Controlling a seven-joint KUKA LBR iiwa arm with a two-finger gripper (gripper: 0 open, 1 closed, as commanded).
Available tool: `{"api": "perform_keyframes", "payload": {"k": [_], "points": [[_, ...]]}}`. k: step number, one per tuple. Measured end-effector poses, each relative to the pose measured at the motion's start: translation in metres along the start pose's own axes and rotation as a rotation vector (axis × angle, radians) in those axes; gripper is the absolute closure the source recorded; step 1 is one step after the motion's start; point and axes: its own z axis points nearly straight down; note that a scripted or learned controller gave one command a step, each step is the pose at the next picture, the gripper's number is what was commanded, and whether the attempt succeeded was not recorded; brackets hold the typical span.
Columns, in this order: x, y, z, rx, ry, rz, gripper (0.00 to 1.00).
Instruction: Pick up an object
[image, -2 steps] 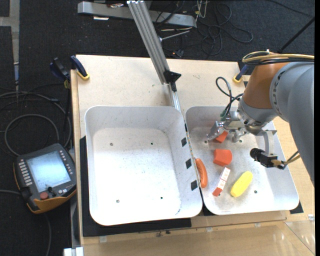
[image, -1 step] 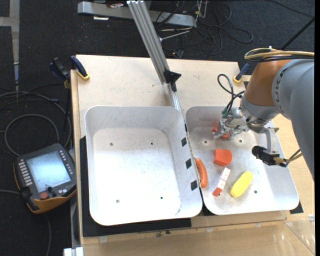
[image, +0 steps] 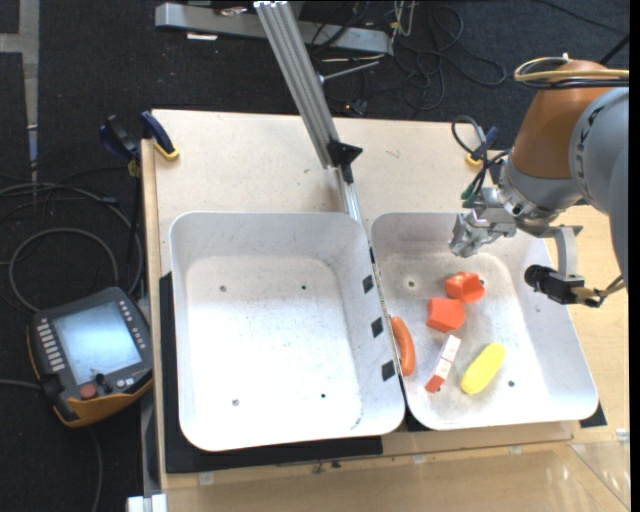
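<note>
The claw (image: 468, 240) is hanging over the far part of the right bin (image: 570, 385), and whether it is clenched or released cannot be told. Just beneath it an orange object (image: 465, 287) is lying (touching nothing of the claw), with an orange block (image: 446, 314), a yellow piece (image: 482, 369), a red-and-white stick (image: 443, 363) and an orange sausage-shaped toy (image: 403, 344) lying nearer the front.

**Pale tabletop on a dark, cable-strewn floor**

A light wooden tabletop (image: 260, 160) stands on a dark floor (image: 70, 70). Black cables (image: 60, 215) loop across the floor at the left, and more tangle at the far side. A handheld control pendant (image: 90, 352) with a lit screen lies near left. A grey metal beam (image: 300, 80) slants in from the far edge.
</note>
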Motion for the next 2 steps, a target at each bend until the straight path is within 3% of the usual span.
{"api": "perform_keyframes", "payload": {"k": [1, 2], "points": [[-0.004, -0.004, -0.046, 0.001, 0.000, 0.002, 1.00], [-0.004, -0.003, -0.067, 0.003, 0.001, 0.000, 1.00]]}}
